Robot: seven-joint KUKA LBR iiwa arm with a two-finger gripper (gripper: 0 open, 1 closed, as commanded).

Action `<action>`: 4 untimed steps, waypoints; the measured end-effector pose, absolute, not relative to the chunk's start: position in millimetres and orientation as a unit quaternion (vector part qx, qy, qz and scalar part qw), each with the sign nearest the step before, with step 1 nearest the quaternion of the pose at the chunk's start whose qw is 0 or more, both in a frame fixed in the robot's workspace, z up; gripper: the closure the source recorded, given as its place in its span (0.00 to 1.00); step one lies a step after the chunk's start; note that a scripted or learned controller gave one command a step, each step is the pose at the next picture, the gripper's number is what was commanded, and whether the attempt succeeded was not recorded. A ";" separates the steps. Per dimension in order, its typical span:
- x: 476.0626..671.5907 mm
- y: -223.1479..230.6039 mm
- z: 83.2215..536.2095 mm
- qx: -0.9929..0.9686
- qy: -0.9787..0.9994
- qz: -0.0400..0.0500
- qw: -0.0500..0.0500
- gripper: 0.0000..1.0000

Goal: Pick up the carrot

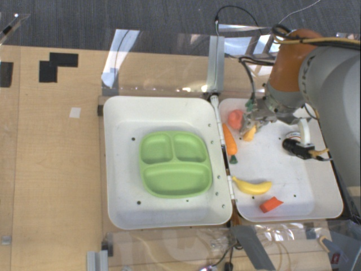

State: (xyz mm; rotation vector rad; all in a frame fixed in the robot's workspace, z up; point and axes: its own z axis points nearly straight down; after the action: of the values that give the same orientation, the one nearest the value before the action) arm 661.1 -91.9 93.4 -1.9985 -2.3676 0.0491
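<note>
Camera view, from above the bench: the gripper hangs low over the right bin, just beside the carrot, which lies untouched along the bin's left wall. Whether the gripper is released or clenched, I cannot tell from here. The pick looks barely begun, with the descent, grasp and lift all left.

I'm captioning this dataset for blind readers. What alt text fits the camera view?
A grey robot arm's gripper hovers in the right white bin, beside a long orange carrot lying along that bin's left wall. The same bin holds a yellow banana, a small red-orange block and a pinkish-red piece; the left bin holds a green divided plate.
</note>
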 end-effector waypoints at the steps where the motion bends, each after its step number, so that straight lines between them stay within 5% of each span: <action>1: 662.5 -91.2 101.8 -0.643 -0.765 0.016 0.021 1.00; 2: 666.8 -28.5 183.5 -0.670 -0.742 0.000 -0.001 1.00; 3: 615.1 17.1 181.9 -0.622 -0.783 0.000 0.000 1.00; 4: 616.7 17.2 189.4 -0.622 -0.783 0.000 0.001 1.00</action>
State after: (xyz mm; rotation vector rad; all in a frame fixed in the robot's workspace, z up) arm 616.7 17.2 189.4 -1.9544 -2.4577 0.0008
